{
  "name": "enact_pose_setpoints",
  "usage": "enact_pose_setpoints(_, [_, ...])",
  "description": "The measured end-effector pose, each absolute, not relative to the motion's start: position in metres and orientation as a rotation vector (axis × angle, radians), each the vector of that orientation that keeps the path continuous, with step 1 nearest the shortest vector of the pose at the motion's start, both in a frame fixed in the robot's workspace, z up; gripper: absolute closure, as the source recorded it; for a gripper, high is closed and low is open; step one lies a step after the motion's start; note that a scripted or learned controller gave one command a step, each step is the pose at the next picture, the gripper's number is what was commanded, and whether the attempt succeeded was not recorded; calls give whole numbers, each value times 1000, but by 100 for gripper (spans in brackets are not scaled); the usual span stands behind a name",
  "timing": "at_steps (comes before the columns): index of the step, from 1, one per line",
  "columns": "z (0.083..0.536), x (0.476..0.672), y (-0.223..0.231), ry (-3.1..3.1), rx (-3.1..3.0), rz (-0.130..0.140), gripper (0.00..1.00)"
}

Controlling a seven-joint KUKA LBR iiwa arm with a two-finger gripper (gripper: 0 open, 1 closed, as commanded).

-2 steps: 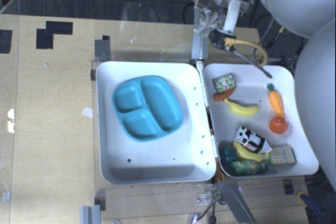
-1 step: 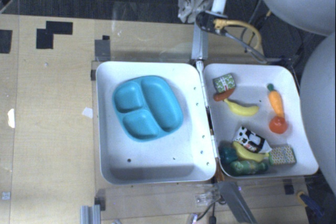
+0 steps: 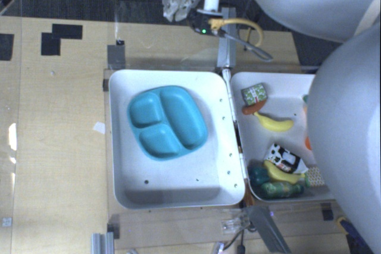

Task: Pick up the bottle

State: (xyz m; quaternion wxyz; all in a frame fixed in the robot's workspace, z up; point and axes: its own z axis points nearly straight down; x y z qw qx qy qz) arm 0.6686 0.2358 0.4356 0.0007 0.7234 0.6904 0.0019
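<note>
Well clear of the gripper (image 3: 177, 6), whose spread I cannot tell, lies the green bottle (image 3: 278, 189): probably light, slippery plastic; grasp across its middle.

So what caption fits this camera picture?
Gripper raised beyond the bins; blue plate left, green bottle right.

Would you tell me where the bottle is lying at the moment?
In the camera view, the dark green bottle lies in the right bin, at its near left corner, just below a banana and a black-and-white packet.
</note>
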Motion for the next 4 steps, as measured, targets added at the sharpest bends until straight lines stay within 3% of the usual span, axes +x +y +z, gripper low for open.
enact_pose_setpoints(1, [347, 669, 236, 2226, 2215, 3, 100])
enact_pose_setpoints(2, [319, 669, 231, 2244, 2196, 6, 100])
enact_pose_setpoints(3, [359, 669, 234, 2250, 2190, 8, 100])
enact_pose_setpoints(4, [375, 669, 202, 2190, 2250, 6, 100])
